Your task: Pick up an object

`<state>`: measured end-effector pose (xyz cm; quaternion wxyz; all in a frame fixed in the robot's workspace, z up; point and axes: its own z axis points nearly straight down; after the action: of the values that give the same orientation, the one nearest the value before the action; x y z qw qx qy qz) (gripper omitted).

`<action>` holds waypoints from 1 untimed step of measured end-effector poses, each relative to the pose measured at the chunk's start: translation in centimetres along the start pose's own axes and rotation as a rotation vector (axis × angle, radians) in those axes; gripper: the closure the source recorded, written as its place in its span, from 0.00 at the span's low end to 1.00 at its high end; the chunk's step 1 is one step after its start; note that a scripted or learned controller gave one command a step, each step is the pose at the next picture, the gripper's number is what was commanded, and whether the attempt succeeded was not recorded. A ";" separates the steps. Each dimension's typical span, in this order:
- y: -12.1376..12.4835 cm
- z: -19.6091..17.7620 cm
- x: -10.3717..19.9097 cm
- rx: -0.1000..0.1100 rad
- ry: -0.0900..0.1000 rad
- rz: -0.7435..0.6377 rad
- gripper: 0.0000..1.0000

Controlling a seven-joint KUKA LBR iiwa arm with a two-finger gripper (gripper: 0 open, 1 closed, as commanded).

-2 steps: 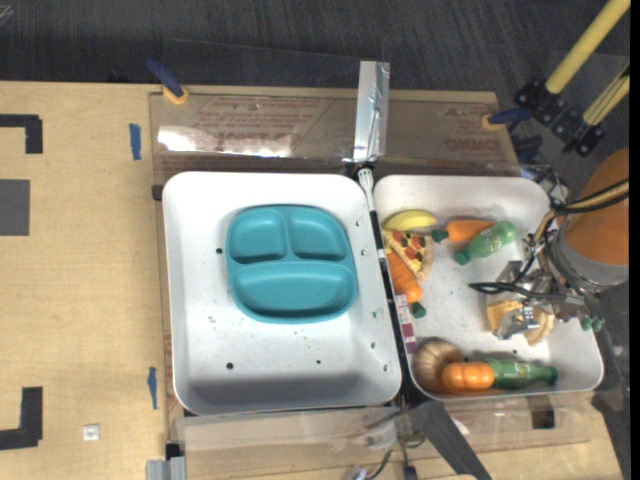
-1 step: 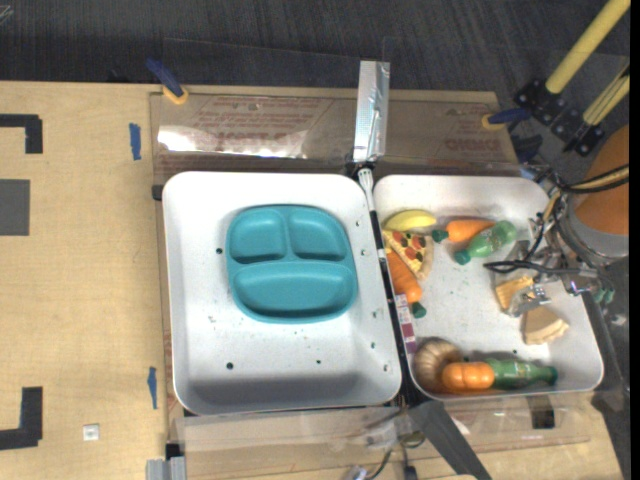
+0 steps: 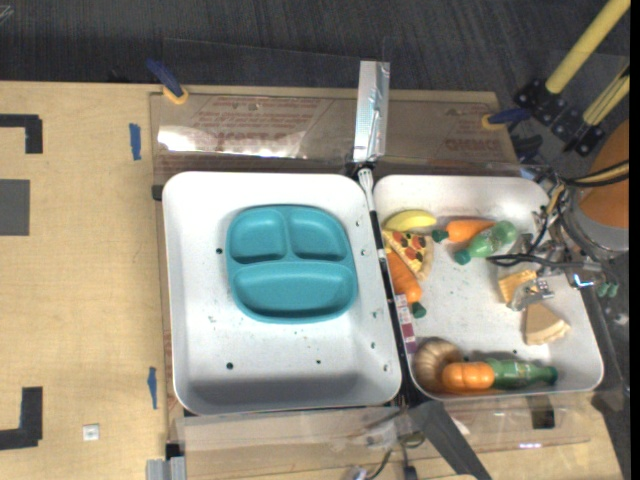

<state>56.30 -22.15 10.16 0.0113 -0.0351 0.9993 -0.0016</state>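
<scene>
The right bin (image 3: 470, 298) holds toy food. A yellow banana (image 3: 410, 220) and an orange carrot (image 3: 464, 231) lie at its back, with a green bottle (image 3: 488, 241) beside them. Along the left wall rests a pizza slice (image 3: 406, 258). At the front lie a brown round piece (image 3: 430, 360), an orange piece (image 3: 468, 375) and a green cucumber (image 3: 522, 373). My gripper (image 3: 541, 290) is low over the bin's right side, between a yellow wedge (image 3: 515, 286) and a tan wedge (image 3: 545, 323). The arm (image 3: 608, 203) with its orange band comes in from the right.
The left bin (image 3: 200, 348) carries a teal divided plate (image 3: 290, 263) in its middle. Between the two bins runs a dark divider (image 3: 385, 288). Cables (image 3: 550, 238) hang by the wrist over the right bin's far corner. A foil strip (image 3: 371, 113) stands behind the bins.
</scene>
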 end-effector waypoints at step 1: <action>0.0 -1.2 -0.3 0.002 -0.009 0.001 1.00</action>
<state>56.54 -22.14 11.34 0.0158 -0.0345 0.9993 -0.0025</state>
